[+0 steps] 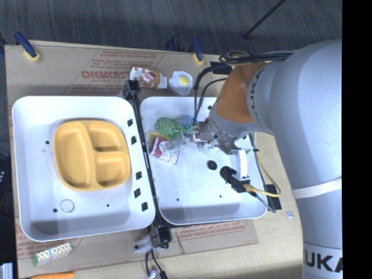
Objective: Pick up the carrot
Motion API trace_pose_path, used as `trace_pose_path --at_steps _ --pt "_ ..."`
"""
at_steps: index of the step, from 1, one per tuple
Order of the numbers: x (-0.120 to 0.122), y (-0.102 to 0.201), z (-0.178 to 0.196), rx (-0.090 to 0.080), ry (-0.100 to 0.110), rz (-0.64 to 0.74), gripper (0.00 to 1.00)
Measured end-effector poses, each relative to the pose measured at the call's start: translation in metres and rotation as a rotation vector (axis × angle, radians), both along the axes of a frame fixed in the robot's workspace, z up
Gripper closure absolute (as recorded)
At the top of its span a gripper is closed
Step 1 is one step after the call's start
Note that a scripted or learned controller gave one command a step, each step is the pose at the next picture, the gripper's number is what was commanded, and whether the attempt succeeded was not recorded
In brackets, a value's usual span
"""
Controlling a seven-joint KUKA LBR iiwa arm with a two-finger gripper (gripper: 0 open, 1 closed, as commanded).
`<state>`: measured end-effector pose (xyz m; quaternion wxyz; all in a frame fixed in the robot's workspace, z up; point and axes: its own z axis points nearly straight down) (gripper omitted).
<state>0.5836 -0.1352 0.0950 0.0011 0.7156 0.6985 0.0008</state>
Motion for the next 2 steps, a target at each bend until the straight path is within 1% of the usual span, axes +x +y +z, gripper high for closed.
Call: trace_pose_path --at_steps 1,2 --pt "0.0211 0.0067 0.0918 0.001 0.005 0.201 0.00" --pt "0.0213 0.0068 0.1018 0.001 0.007 0.204 1.00"
